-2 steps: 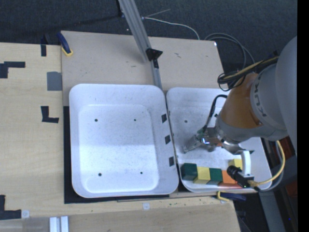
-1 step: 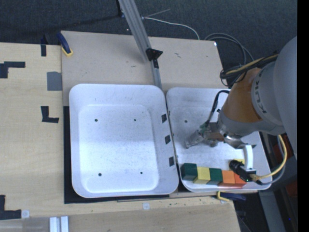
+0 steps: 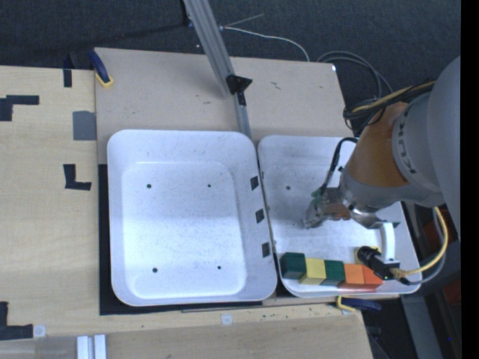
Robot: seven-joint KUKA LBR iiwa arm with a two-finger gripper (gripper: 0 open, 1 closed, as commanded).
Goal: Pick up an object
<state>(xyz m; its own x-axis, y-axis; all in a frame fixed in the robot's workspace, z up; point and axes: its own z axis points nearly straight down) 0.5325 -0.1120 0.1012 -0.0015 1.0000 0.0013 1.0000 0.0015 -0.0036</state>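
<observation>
A row of coloured blocks lies along the front wall of the right bin (image 3: pixel 299 163): a dark green block (image 3: pixel 293 264), a yellow block (image 3: pixel 316 270), a yellow-green block (image 3: pixel 334 272) and an orange block (image 3: pixel 359 275). My gripper (image 3: pixel 316 214) hangs low over the middle of the right bin's floor, behind the row and apart from it. The grey wrist and its orange band (image 3: pixel 374 155) cover the bin's right side. I see nothing held in the gripper.
The left bin (image 3: pixel 120 200) sits beside the right one, sharing a raised middle wall. A grey metal pole (image 3: pixel 213 36) slants in from the top to the bins' back edge. Cables (image 3: pixel 430 249) loop at the right.
</observation>
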